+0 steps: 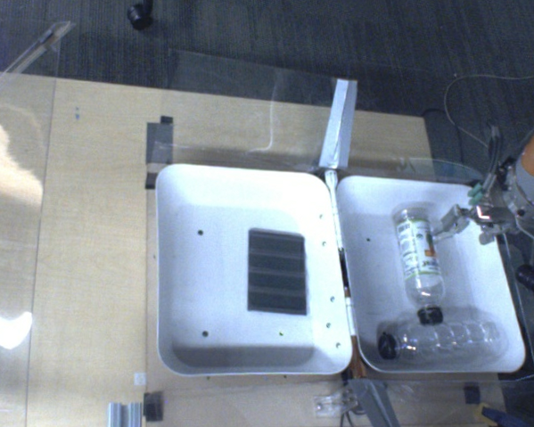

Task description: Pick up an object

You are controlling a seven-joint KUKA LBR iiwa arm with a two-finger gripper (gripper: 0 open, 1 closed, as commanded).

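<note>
Approach step: gripper (460, 218) hangs w/ fingers apart, holding nothing, just beside the labelled clear bottle (418, 254) lying in the right bin (371, 205); next needs descent straddling bottle, then closing

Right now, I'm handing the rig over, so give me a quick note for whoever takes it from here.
Gripper: at the right bin's far right side, beside the top of the labelled clear bottle; holds nothing.
Things: the labelled bottle lies lengthwise in the right bin; a second clear bottle lies across the near end. The dark ridged block lies flat in the left bin.
Done: nothing picked up.
Left: grasp one object and lift it.
</note>
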